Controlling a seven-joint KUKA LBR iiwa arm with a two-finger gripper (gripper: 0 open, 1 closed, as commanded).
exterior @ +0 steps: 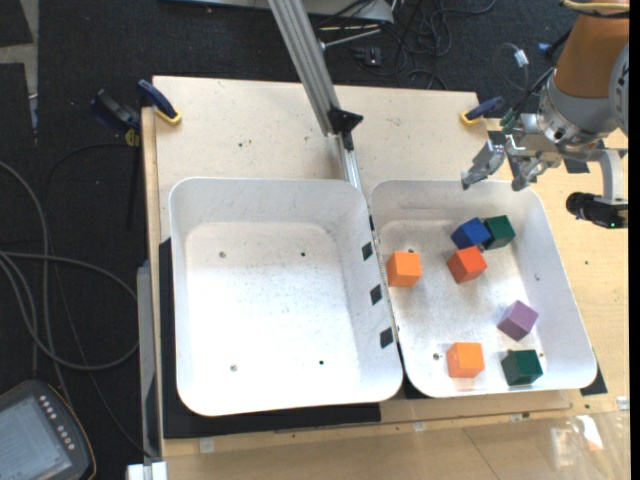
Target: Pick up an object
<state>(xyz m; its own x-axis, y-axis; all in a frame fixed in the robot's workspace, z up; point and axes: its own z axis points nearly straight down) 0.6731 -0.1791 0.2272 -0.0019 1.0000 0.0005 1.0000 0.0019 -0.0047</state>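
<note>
While the grey two-finger gripper [497, 171] hung above the far edge of the right-hand shallow white bin [570, 298], its fingers stood spread apart with nothing between them. Seven small cubes lay in that bin: one blue cube [470, 234] touching a dark green cube [498, 231] near the far edge, a red-orange cube [466, 264] just beside them, two orange cubes [404, 267] [465, 359], one purple cube [518, 319], and a second dark green cube [522, 366] by the near right corner. No cube lay under the gripper
</note>
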